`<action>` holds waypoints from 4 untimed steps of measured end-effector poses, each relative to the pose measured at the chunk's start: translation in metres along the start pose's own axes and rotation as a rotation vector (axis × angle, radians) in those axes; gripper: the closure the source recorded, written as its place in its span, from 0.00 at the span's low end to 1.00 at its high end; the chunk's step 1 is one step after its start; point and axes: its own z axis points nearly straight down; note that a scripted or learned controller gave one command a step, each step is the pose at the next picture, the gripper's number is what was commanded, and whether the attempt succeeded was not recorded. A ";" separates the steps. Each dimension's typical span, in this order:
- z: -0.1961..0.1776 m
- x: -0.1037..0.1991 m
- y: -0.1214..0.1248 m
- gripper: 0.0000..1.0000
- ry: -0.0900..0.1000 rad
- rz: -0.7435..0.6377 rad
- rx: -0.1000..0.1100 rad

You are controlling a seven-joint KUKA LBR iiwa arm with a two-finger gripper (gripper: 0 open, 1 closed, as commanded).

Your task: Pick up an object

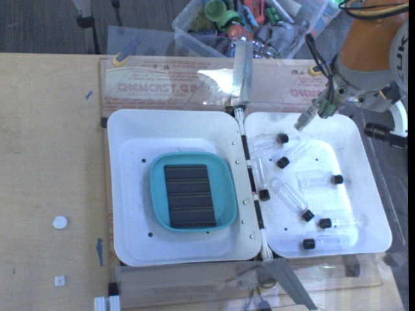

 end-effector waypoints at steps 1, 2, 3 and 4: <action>-0.011 -0.001 0.001 1.00 -0.006 -0.001 -0.004; 0.075 0.002 -0.052 1.00 0.004 -0.192 0.002; 0.103 -0.019 -0.073 1.00 0.004 -0.526 0.000; 0.114 -0.035 -0.118 1.00 0.000 -0.833 -0.002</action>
